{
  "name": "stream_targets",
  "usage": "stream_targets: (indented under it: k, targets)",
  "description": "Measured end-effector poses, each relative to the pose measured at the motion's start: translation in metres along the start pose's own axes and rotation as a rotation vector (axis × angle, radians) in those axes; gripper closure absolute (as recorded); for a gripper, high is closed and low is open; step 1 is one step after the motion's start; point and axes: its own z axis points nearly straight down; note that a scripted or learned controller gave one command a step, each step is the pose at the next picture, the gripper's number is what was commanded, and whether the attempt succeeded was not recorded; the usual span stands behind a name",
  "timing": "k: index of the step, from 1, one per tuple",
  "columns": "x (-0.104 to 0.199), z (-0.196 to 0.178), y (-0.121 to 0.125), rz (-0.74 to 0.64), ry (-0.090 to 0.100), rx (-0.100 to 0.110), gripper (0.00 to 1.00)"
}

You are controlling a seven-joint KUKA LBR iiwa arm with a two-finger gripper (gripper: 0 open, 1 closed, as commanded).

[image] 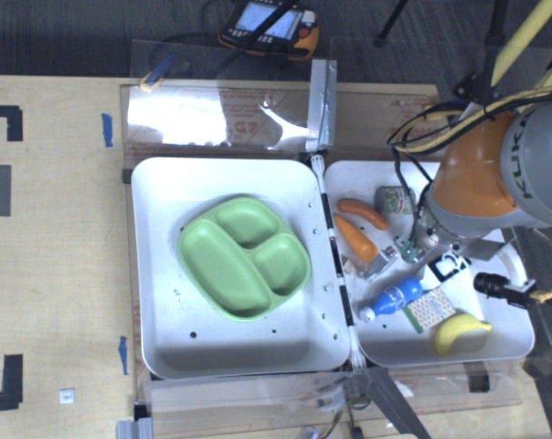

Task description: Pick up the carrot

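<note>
Approach step: gripper [392, 252] hangs just right of the carrot [355, 237] (finger state: cannot tell), next move shifts left and descends.

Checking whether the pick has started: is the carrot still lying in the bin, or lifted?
Lying in the right bin: the carrot rests on its floor near the left wall, beside the hand.

on the bench [47, 273] the left bin [157, 337] holds a divided plate [244, 256], while the right bin [518, 337] holds the carrot [355, 236] by its left wall, a bottle [392, 300] nearer, and a lemon [460, 332] at front right.
</note>
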Motion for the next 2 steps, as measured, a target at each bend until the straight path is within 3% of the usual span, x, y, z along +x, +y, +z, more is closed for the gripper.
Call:
stream_targets:
  k: [1,2]
  targets:
    - [-0.001,-0.012,0.002,0.002,-0.004,-0.006,1.0]
    - [0.017,-0.102,0.063,0.459,0.001,0.004,1.0]
